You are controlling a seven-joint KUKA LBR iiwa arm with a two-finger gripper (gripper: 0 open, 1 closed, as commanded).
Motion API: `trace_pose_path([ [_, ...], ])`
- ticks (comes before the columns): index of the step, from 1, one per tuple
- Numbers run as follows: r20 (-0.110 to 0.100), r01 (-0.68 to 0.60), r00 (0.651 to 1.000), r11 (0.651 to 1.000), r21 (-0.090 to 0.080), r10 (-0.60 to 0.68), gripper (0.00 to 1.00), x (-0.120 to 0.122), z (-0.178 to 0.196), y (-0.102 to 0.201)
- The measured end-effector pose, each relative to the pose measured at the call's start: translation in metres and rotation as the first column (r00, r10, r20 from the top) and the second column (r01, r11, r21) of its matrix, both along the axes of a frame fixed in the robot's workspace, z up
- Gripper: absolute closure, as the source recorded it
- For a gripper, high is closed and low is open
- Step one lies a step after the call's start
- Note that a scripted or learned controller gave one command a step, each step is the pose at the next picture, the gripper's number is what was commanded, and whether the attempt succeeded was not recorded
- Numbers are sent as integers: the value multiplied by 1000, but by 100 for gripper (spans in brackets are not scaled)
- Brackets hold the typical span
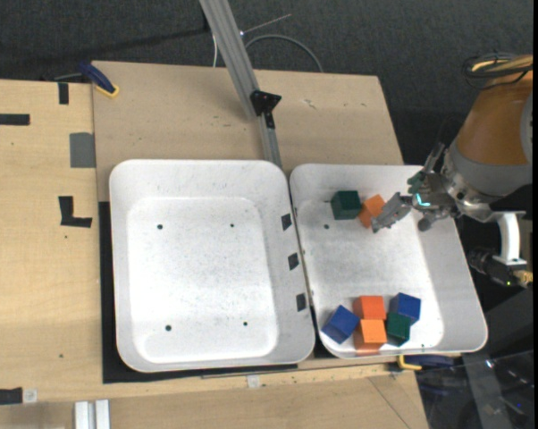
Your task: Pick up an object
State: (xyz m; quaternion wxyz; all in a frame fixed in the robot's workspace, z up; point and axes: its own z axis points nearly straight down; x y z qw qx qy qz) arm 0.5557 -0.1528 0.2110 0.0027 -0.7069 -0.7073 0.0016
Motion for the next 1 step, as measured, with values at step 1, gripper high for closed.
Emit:
trace_pose_path([
  [1, 5, -1, 1000, 1000, -1, 1, 0, 1, 3, 0],
])
